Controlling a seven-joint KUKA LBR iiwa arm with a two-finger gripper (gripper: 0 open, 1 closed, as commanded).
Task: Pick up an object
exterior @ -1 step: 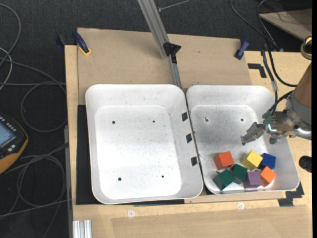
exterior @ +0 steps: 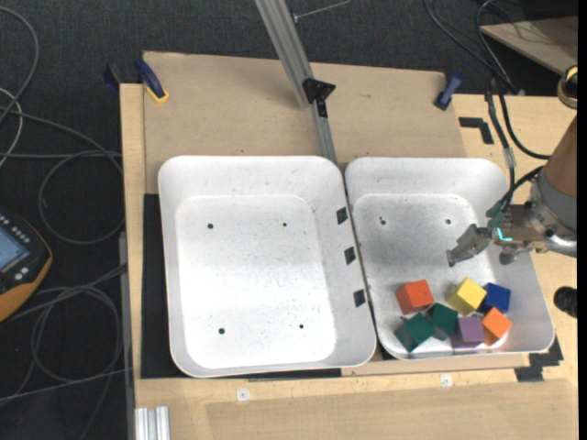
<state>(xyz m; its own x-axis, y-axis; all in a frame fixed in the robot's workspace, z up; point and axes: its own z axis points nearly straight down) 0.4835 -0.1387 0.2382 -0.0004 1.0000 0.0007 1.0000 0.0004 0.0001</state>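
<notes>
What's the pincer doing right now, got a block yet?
Pincer: over the right bin, above the pile of blocks, with nothing seen between its fingers; open or closed cannot be told.

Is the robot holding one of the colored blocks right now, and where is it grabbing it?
No, nothing is held. The gripper is open above the right bin, with bare bin floor between its fingers. The blocks lie below it, untouched.

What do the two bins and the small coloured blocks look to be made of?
The right bin and left bin look like thin moulded white plastic: rounded corners, raised rims, a dull sheen, dark scuff specks. The blocks, such as the orange block and yellow block, look like painted wood or matte plastic: flat solid colour, crisp edges. Which one is unclear.
</notes>
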